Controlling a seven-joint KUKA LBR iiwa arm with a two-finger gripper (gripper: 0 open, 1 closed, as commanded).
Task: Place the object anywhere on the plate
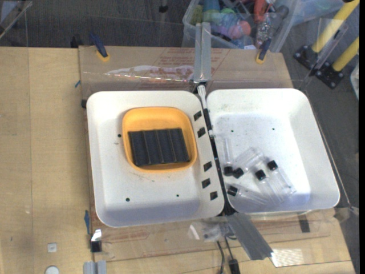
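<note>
Orange and shallow, the plate (130, 121) sits in the left bin (108, 201), a little toward that bin's far side. On it lies the black object (158, 146), a flat ridged slab with 5 raised bars running side by side; it rests wholly inside the plate's rim and covers most of its floor. Whether the gripper is wide or narrow cannot be told.

The right bin (296, 110) holds a loose cluster of clear vials (259, 173) with black caps, gathered in its near half, touching and overlapping one another. The 2 bins meet along a seam where a row of small black tabs (206, 165) runs. Both bins stand on a wooden bench (40, 153). Behind the bench, at the top of the view, is a clear tub (239, 10) of mixed coloured items.
</note>
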